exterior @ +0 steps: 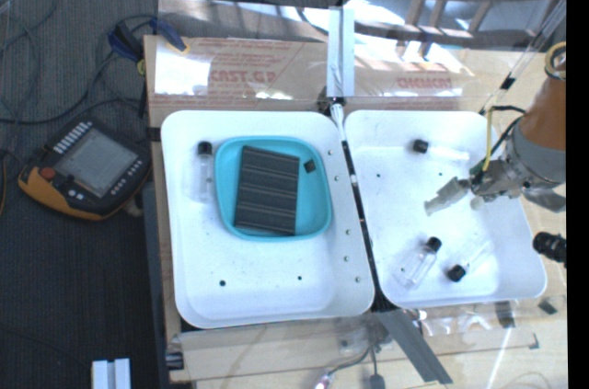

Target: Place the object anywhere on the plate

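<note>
Camera view: you see left bin (267, 300) holding teal plate (317, 217), centre. Dark ribbed block (267, 189) lies flat on plate, slightly tilted; small black piece (309, 165) at plate's 2 o'clock. Clear vial with black cap (203, 165) just beside plate, 9 o'clock.

Right bin (396, 222): gripper (448, 194) mid-bin, reaching in from 3 o'clock; finger spread unreadable, grasp cannot be told. Vial (437, 149) at 12 o'clock, vial (421, 258) and vial (465, 266) near 6 o'clock. Pendant (83, 168) on floor, 9 o'clock.

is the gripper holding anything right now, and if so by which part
Cannot be told. The gripper hangs over the right bin, too blurred to show anything in it.
</note>
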You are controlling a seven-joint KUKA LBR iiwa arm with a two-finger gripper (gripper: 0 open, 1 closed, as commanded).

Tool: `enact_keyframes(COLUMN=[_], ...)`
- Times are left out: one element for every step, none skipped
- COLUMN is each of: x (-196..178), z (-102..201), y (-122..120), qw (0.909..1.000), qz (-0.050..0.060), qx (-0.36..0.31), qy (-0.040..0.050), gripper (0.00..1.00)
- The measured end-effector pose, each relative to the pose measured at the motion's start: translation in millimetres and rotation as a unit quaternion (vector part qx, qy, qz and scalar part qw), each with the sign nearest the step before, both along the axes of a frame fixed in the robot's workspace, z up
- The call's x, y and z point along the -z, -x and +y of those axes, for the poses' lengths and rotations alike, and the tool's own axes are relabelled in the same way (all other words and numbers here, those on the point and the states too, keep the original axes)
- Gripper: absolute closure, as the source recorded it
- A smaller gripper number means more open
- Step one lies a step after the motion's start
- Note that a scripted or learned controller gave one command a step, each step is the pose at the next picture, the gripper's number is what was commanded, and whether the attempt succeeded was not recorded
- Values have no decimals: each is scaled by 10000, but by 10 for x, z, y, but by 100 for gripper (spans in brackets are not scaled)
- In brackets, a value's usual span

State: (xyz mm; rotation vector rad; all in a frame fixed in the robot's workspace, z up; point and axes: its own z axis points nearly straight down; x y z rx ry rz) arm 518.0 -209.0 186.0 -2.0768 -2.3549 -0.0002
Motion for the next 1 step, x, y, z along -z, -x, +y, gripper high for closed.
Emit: enact_keyframes(x=[-614], z=[-135], y=[-364], qw=[9972], qz=[-14], qx=[-750], qy=[14], gripper=[0])
